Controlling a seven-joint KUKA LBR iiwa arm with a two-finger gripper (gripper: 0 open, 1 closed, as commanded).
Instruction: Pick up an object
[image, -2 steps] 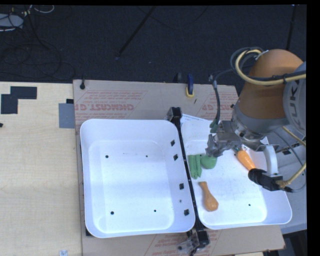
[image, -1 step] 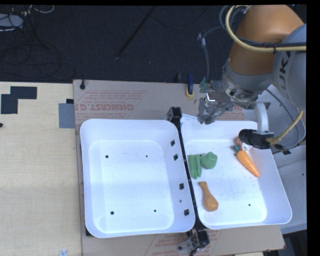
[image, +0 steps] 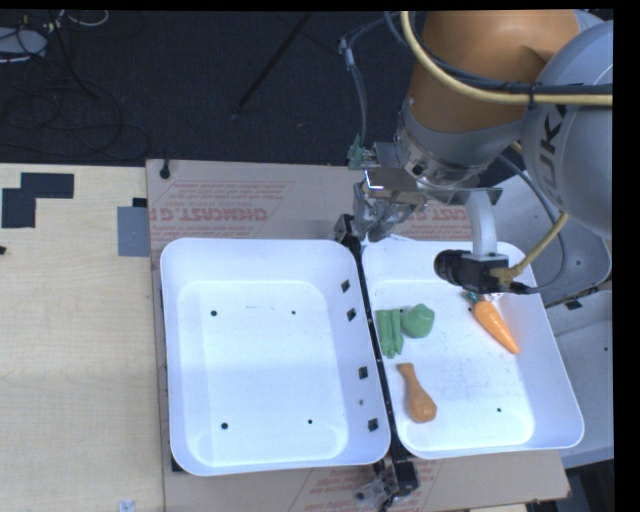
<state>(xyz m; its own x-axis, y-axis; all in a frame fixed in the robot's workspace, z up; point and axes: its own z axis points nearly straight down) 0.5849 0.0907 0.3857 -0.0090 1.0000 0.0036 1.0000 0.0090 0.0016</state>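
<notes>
The right bin (image: 540, 420) holds three things. A green toy (image: 405, 326) lies near its left wall, a tan pear-shaped piece (image: 416, 393) sits just below that, and an orange carrot (image: 496, 326) lies toward the right. My gripper (image: 375, 222) hangs above the far end of the divider between the bins, at the right bin's back left corner, well above the objects. Nothing shows between its fingers.
The left bin (image: 190, 440) sits beside the right one, sharing a black-clipped divider (image: 362, 340). A black cylindrical fitting (image: 465, 268) with a cable hangs over the right bin's back. Cardboard (image: 250, 205) underlies both bins.
</notes>
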